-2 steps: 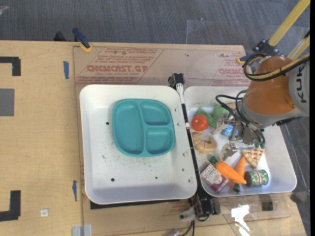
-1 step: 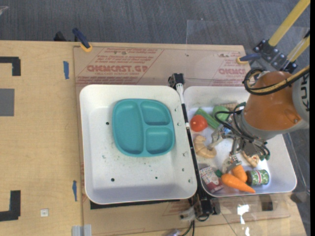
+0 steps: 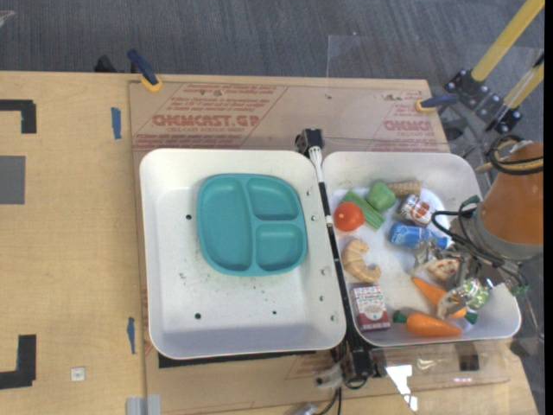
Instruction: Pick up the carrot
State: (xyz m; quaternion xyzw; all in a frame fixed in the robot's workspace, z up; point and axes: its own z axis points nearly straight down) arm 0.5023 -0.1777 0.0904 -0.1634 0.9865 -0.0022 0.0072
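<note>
From above, the left bin (image 3: pixel 164 309) holds a teal divided plate (image 3: pixel 251 223). The right bin (image 3: pixel 505 322) holds a tomato (image 3: pixel 349 217), croissant (image 3: pixel 362 262), small carton (image 3: pixel 370 307) and, near its front wall, the carrot (image 3: pixel 430 324). The tool (image 3: pixel 471 294) hovers just beside it; its state is unclear.

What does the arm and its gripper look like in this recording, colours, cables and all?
The arm enters at the right edge with a broad orange band, rounded like a collar. Below it sits a darker grey wrist section. Thin black cables loop out beside the wrist. The gripper is a cluttered metallic assembly, too small and busy to make out markings.
</note>
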